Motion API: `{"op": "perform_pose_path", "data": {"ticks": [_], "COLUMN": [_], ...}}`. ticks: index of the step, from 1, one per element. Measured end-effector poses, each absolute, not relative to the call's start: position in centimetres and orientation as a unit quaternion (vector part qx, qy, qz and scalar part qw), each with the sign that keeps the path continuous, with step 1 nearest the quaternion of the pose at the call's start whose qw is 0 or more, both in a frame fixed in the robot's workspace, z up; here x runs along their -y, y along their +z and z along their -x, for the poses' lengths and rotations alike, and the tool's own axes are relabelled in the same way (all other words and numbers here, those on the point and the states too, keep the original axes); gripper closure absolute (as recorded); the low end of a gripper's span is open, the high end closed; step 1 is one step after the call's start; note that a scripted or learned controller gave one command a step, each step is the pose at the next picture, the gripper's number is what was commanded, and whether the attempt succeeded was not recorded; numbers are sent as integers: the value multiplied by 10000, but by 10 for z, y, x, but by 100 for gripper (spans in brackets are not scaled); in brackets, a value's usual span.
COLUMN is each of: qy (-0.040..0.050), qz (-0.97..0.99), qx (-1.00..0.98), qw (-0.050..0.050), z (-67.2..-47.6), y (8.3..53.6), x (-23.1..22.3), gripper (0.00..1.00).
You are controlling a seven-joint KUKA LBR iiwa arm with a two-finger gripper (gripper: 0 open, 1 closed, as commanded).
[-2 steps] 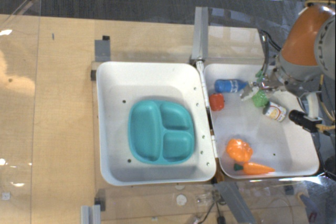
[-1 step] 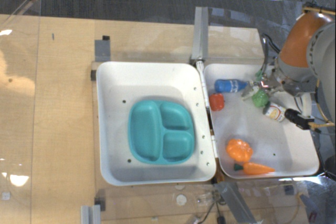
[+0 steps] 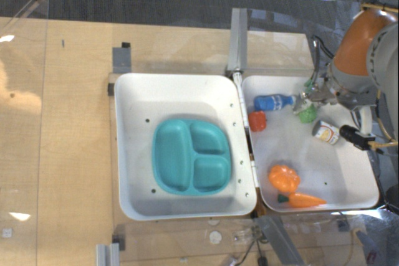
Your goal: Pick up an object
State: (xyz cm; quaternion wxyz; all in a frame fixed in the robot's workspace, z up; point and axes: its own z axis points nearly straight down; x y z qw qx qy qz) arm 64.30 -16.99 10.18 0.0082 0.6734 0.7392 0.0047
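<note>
A wooden bench (image 3: pixel 62 134) is seen from above, and two white bins are set on it side by side. The left bin (image 3: pixel 134 134) is the bigger one, and a blue-green tray (image 3: pixel 190 157) with three parts is laid flat in its middle. The right bin (image 3: pixel 358 177) is filled with small things. The grey arm (image 3: pixel 368 53) with its orange band is reached in from the right, over the far corner of the right bin. The gripper (image 3: pixel 313 91) is held low by the far wall of that bin. A green thing (image 3: pixel 307 113) is found just under and beside the gripper, but it cannot be told if it is touched. A blue bottle (image 3: pixel 273 102) is laid on its side just left of the gripper, with its white cap pointed at it. A red block (image 3: pixel 257 121) is set below the bottle, near the wall between the bins. A small white can (image 3: pixel 326 132) is tipped on its side near the green thing. An orange ball (image 3: pixel 284 177) and a carrot (image 3: pixel 304 200) are placed near the front edge, well apart from the gripper.
</note>
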Motion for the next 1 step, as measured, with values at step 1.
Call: {"op": "perform_pose_path", "data": {"ticks": [1], "qy": [34], "qz": [-6748], "qx": [-7380], "qw": [45], "z": [-638], "y": [232], "x": [91], "gripper": [100]}}
